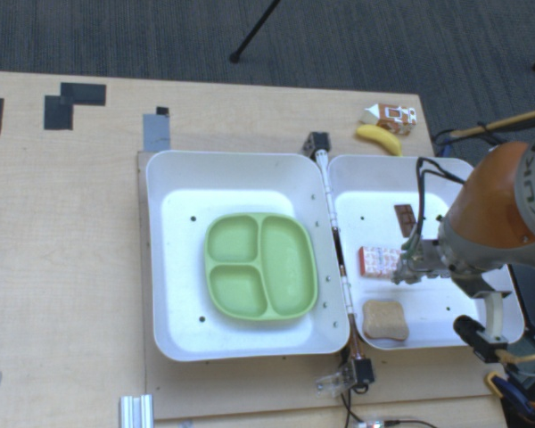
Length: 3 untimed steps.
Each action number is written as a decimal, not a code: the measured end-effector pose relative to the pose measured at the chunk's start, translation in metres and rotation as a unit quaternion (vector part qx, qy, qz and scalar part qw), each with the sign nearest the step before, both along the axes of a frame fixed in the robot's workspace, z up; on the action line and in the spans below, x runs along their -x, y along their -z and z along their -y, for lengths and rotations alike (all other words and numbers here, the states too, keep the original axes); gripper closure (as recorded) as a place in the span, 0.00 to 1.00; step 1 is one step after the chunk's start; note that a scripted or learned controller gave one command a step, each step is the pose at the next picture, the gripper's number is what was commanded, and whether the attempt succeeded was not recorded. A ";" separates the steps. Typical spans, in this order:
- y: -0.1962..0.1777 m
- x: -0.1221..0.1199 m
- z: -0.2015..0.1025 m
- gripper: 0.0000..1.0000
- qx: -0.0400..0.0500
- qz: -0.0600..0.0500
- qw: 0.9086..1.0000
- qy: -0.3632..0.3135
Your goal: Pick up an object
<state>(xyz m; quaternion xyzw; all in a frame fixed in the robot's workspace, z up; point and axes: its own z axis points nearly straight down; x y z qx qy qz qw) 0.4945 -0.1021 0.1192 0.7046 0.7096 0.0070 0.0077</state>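
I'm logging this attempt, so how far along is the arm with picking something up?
Done: the arm has reached into the right bin, and its pincer sits low beside the red-and-white packet. In hand: nothing visibly held; the packet, the brown bar and the tan sponge-like block all lie on the bin floor. Left: gripping one and lifting it.

Pale wooden desk [62,266] bears two shallow white plastic bins [241,178], a yellow banana [378,138], a small carton [390,114].
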 end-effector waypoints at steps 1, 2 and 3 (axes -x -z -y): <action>0.000 0.000 0.000 0.00 0.000 0.000 1.000 0.000; 0.033 0.006 0.001 0.00 0.000 -0.007 1.000 0.003; 0.021 0.004 0.001 1.00 0.000 -0.004 1.000 0.003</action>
